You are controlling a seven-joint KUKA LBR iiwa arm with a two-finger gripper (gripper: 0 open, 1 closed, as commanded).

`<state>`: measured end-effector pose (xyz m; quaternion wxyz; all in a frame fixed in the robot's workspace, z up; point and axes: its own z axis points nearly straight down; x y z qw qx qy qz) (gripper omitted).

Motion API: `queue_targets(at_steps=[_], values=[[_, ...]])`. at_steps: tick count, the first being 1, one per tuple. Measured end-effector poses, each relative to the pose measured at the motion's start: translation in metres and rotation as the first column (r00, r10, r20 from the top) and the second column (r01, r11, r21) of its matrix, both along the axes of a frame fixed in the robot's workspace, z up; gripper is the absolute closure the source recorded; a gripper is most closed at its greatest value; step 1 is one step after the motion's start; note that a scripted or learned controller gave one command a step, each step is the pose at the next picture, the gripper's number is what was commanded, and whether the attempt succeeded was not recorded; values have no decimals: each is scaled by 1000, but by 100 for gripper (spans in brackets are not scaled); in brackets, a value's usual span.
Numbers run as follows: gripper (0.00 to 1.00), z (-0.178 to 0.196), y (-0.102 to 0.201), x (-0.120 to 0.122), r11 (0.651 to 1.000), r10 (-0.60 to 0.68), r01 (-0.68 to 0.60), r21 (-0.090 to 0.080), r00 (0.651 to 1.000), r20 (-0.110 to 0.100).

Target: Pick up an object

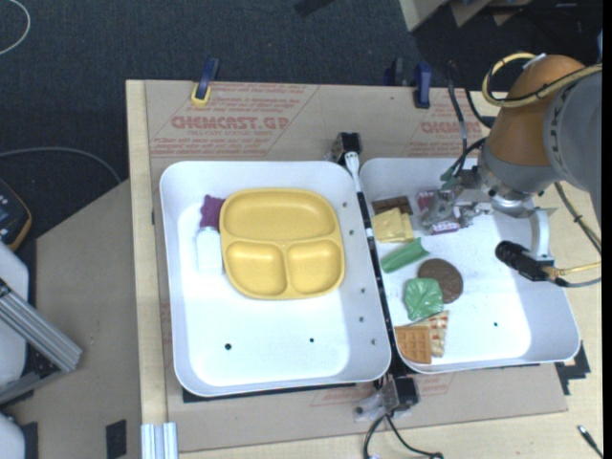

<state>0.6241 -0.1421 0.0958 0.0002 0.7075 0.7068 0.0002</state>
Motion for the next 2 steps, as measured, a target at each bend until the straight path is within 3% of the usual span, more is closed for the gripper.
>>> queue_targets(at_steps=[2], values=[[100, 113, 6, -15, 1000, 2, -2, -2, 1000, 7]])
